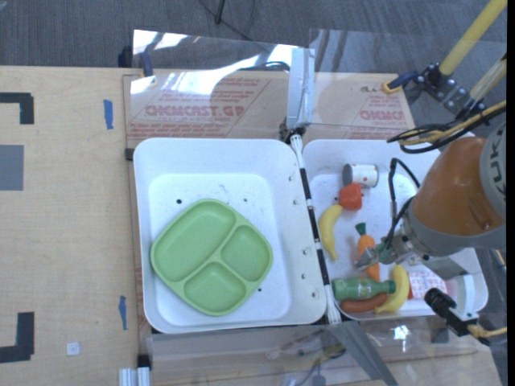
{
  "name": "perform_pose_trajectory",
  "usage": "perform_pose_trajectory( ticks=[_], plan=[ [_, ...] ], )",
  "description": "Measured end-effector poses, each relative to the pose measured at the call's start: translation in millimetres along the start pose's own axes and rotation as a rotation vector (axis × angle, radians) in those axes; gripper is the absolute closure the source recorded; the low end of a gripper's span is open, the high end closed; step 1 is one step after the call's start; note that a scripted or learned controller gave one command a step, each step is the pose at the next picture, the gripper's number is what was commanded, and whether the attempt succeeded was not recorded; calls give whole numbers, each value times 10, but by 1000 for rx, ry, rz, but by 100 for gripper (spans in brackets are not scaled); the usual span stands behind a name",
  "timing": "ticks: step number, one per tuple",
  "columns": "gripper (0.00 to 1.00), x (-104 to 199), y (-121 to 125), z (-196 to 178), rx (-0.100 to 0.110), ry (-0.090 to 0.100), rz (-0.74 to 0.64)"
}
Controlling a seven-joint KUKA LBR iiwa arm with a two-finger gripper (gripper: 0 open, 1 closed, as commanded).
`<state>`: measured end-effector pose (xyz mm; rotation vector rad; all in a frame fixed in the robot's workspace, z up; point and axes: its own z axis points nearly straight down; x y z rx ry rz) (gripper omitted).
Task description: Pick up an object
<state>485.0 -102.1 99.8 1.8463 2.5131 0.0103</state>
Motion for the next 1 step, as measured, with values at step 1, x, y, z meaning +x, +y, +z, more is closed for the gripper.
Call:
perform_pose_trajectory(
  ticks=[1],
  plan=[
    [100, 484, 135, -1495, 19, 14, 45]
  ],
)
